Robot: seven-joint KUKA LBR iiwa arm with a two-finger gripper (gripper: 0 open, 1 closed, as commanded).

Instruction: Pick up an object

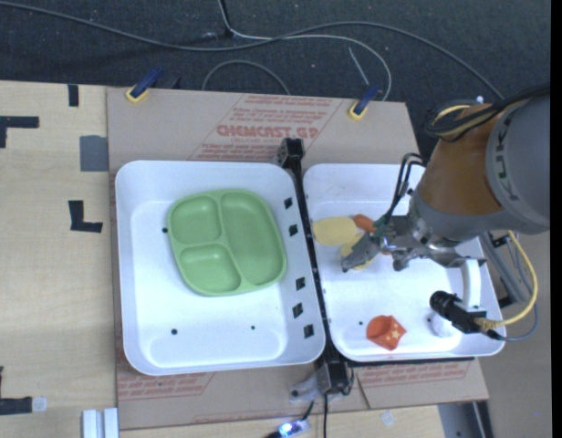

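Arm: the grey arm (500,167) with its orange band enters from the right edge of the frame and bends down over the right bin.
Gripper: the gripper (359,255) hangs low in the centre-left part of the right bin; its dark fingers overlap the pale yellow item and blur together, so whether they are spread or pressed together cannot be told.
Right bin: the white bin (336,185) fills the lower right of the frame and holds three small things.
Yellow object: a pale yellow rounded object (332,231) lies near the bin's left wall, just beside the gripper, possibly touching it.
Orange object: a small orange piece (363,221) sits at the yellow object's right end, partly under the gripper's body.
Red object: a red lumpy object (386,331) rests near the bin's lower wall, well apart from the gripper.
Left bin: the second white bin (140,245) sits centre-left.
Tray: a green three-compartment tray (226,242) lies flat in the left bin, slightly turned.
Bench: brown cardboard (263,121) lies under both bins, clipped at its top edge.
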